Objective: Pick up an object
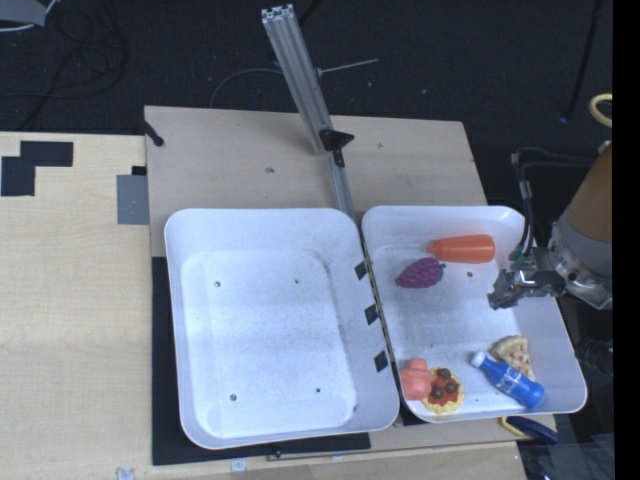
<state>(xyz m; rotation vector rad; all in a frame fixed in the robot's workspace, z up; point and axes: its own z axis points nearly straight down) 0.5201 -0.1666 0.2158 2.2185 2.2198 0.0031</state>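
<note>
While my tool point(505, 294), grip unreadable, hovers at the right bin's point(560, 368) edge, the carrot point(461, 249) lies nearest, lengthwise left-right.

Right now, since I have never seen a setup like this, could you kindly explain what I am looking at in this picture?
One camera fixed above a bench looks down at a slant. Two shallow white bins sit side by side: the left bin and the right bin. The grey arm entering from the picture's right is a robot, and its gripper hangs over the right bin. Lying in that bin are toy items: a carrot, purple grapes, a blue bottle, a waffle piece, a pink piece and a small tart. I see nothing between the gripper's fingers.
</note>
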